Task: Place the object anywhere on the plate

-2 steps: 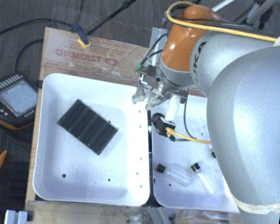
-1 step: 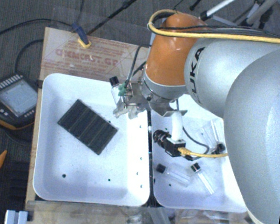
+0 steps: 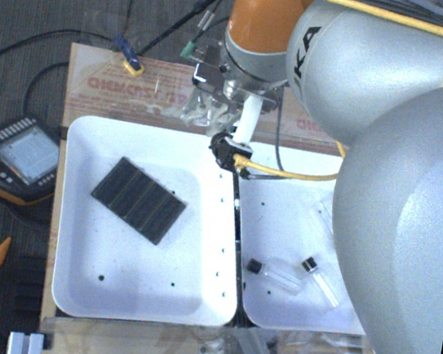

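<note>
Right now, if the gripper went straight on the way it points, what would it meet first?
The gripper would probably meet the brown board behind the left bin, near its back rim; depth is unclear.

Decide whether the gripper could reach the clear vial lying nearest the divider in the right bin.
Probably yes: the vial lies uncovered on the right bin floor, and the gripper hangs above the far rim.

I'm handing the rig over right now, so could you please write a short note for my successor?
Gripper: above the bins' back edge near the divider, state unclear.
Dark ribbed plate: flat in the left bin, nothing on it.
Right bin: first vial and second vial, clear, black-capped, lying apart.
Done: nothing. Left: pick a vial, set it on the plate.
</note>
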Controlling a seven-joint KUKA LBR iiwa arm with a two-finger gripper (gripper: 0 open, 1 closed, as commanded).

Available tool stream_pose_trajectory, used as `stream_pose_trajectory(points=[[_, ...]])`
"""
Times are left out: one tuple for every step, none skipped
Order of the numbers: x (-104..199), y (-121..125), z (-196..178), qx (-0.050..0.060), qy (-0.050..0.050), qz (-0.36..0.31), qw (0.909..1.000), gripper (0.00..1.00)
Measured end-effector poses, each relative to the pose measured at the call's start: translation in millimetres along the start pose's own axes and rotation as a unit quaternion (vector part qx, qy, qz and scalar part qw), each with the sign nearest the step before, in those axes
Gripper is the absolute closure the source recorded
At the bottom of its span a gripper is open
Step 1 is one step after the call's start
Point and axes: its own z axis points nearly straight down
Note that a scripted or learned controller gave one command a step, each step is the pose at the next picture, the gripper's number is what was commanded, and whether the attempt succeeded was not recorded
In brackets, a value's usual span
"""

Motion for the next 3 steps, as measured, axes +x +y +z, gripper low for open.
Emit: stream_pose_trajectory(points=[[75.9,-6.0,119.6,0.002,0.0,0.008,1.0,1.0],[87.4,19.6,104.6,0.0,0.001,-0.24,0.9707,1.0],[79.3,21.5,125.6,-0.001,0.002,-0.488,0.8731,1.0]])
